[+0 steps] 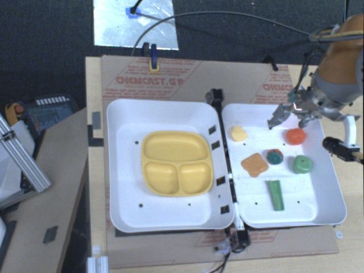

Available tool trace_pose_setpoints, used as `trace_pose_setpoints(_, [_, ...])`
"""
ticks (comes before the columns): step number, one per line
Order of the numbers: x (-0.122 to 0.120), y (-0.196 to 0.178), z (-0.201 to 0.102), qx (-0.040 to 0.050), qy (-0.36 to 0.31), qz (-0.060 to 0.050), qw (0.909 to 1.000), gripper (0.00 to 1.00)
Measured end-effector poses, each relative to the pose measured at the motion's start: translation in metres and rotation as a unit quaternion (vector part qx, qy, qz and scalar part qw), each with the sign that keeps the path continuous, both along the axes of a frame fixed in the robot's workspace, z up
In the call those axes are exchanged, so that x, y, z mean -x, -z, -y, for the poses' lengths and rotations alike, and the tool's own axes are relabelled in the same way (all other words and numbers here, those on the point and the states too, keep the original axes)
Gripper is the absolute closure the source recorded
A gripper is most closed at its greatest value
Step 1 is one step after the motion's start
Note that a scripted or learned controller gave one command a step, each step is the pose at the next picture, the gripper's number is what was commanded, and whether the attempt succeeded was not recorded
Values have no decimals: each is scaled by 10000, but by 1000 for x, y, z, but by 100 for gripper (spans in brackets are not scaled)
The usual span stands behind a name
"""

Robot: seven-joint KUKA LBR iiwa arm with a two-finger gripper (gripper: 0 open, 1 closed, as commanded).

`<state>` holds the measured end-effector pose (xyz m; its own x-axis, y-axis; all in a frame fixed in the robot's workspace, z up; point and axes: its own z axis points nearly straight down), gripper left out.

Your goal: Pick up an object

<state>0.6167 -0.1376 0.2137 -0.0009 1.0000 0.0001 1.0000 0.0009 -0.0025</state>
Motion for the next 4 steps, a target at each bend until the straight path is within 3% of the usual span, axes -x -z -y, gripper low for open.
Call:
trace_pose_setpoints(2, [-10,108,3,1,2,9,10000,0])
trace_pose_setpoints(3, [-11,94,3,6,4,33,10000,100])
trace_pose_setpoints(4, [-17,49,-1,5,-16,42,10000,100])
